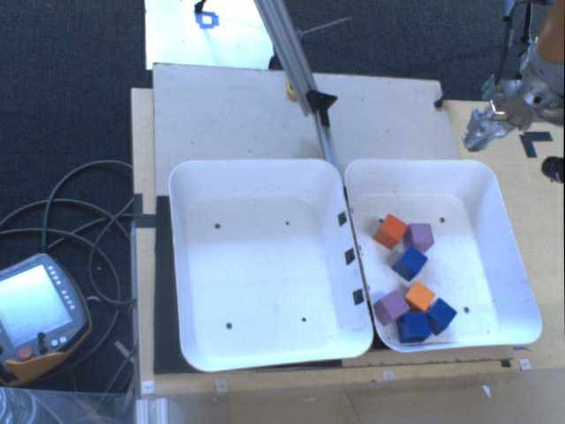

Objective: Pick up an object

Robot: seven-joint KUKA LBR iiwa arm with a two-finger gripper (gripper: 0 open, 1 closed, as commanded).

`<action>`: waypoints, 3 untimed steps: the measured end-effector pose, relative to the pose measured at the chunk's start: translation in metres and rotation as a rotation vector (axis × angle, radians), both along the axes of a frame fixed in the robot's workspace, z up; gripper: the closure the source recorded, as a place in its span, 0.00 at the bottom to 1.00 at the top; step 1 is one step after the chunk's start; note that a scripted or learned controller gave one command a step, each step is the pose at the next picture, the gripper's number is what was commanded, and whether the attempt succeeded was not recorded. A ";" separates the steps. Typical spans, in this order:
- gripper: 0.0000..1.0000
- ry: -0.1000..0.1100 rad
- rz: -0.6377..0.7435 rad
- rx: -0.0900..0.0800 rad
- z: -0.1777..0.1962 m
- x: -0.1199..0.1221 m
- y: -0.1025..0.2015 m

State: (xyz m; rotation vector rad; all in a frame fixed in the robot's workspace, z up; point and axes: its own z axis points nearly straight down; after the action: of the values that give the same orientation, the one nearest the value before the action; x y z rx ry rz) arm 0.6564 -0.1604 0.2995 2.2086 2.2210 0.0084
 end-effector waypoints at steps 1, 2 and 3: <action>1.00 0.008 0.004 0.003 -0.003 0.004 0.050; 1.00 0.008 0.005 0.005 -0.012 0.009 0.108; 1.00 0.010 0.004 0.004 -0.018 0.001 0.155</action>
State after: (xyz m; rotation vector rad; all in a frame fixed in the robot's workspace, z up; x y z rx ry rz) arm 0.6578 -0.0059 0.2816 2.2106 2.2328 0.0025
